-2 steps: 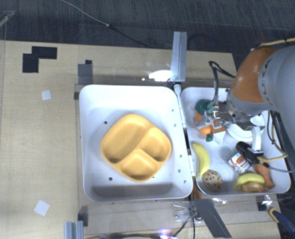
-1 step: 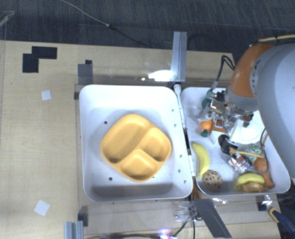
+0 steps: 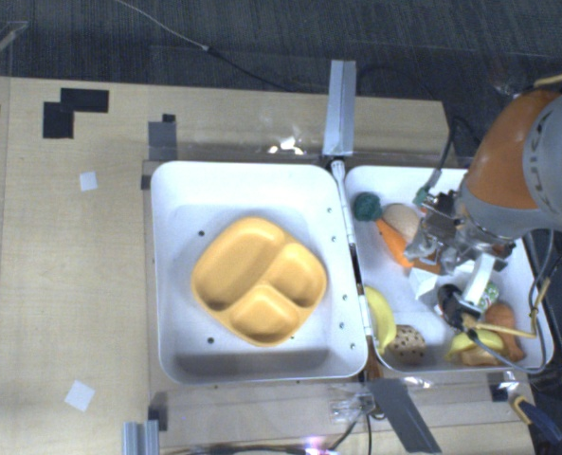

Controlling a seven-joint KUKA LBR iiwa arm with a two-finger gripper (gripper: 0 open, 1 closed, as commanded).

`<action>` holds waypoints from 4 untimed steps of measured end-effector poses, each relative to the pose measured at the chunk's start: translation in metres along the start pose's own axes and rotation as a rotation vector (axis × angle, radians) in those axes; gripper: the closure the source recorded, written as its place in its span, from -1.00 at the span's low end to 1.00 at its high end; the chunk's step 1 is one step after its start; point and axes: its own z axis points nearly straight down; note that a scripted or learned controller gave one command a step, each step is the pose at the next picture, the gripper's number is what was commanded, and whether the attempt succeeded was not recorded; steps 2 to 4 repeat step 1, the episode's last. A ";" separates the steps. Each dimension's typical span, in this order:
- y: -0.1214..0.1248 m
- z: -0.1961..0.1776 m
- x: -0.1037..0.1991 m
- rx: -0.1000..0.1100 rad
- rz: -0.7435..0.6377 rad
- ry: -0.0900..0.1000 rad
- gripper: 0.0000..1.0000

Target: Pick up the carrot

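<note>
Carrot [image 3: 392, 243] lying slantwise in right bin [image 3: 522, 282], beside green ball [image 3: 366, 206] and pale egg-like piece [image 3: 403, 221], just left of pincer [image 3: 432, 251]; pincer state impossible to tell; yellow sectioned plate [image 3: 259, 280] in left bin [image 3: 176, 254].

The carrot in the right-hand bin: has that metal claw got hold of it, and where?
It cannot be told. The gripper sits right over the carrot at its lower end, hiding the contact.

Pale wooden bench [image 3: 63, 282] with black markers [image 3: 72, 110], dark carpeted floor [image 3: 262, 17] beyond it.
</note>
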 end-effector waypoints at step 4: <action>-0.022 0.004 0.053 0.010 -0.278 -0.003 1.00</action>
